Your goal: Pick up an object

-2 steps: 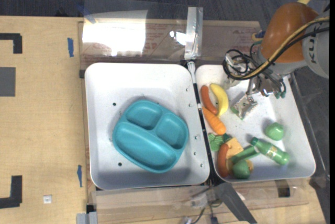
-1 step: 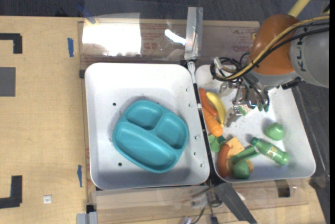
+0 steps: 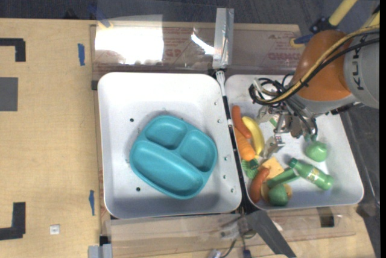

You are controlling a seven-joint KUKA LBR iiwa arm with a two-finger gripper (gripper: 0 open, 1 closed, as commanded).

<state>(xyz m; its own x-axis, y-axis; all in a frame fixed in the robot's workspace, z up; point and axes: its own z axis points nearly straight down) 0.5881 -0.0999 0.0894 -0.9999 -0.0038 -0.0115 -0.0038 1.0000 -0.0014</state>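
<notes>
- Your claw (image 3: 288, 128) hangs low over the middle of the right bin (image 3: 353, 181), among the toy food; from this slanted view you cannot tell how it is set, and nothing shows between its tips.
- Treat the pick as not yet done: every item lies on the bin floor, so closing on one and lifting it clear are both left, as far as I can judge.
- Nearest candidates: the banana (image 3: 254, 132) just to the claw's left, and the green round fruit (image 3: 316, 151) just to its right.
- Count two white bins on the desk (image 3: 42, 148); the left bin (image 3: 114, 190) holds one teal divided plate (image 3: 174, 156).
- In the right bin, count one banana, one green bottle (image 3: 312, 173), one long orange carrot (image 3: 242, 130); the heaped pieces along the near edge are too overlapped to count surely.
</notes>
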